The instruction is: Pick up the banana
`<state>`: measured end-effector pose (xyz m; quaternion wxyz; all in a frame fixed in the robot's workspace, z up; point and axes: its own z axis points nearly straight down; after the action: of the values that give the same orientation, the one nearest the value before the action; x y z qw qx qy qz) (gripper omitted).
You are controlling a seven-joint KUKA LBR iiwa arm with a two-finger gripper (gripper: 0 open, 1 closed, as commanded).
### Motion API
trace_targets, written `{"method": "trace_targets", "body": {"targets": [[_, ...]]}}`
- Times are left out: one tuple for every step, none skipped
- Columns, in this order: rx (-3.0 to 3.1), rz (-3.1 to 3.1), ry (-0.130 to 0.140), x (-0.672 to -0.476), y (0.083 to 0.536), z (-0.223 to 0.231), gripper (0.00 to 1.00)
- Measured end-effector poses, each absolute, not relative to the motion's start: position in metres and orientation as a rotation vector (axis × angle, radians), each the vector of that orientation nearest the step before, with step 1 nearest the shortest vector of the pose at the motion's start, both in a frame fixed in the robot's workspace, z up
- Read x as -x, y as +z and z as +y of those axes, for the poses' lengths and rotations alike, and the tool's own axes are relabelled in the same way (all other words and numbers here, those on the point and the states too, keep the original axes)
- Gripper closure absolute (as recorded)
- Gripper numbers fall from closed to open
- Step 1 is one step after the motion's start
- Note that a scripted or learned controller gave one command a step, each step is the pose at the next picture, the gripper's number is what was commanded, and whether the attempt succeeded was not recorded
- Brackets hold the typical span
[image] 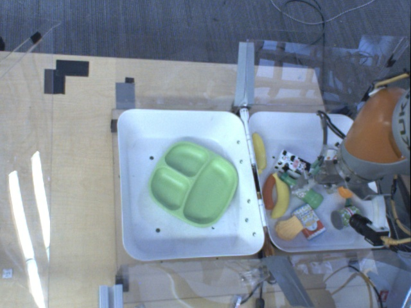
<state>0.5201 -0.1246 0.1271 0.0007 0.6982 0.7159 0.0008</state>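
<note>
Item: banana (259, 151), lying in the right bin (292, 122) against its left wall, long axis parallel to that wall, well apart from my gripper (321, 172), which hovers toward the bin's right side; whether I am open or closed I cannot tell.

Single fixed camera, mounted above the bench (70, 172) and looking down at a slant. The far edge of the bench lies toward the top of the frame, with grey carpet (160, 11) beyond it; the near edge is cut off at the bottom. Both white bins fall within the field: the left bin (135, 236) sits near the centre, the right bin (302, 124) toward the right side. The arm (379, 133) enters from the right edge. The viewing distance is moderate, taking in both bins whole and much of the bench.
</note>
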Motion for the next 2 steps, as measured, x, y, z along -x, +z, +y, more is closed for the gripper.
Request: {"method": "trace_targets", "body": {"targets": [[-2.102,2.313,0.008,-0.530,0.091,-0.092,0.00],[-2.095,2.333,0.008,-0.610,0.186,-0.006,0.00]]}}
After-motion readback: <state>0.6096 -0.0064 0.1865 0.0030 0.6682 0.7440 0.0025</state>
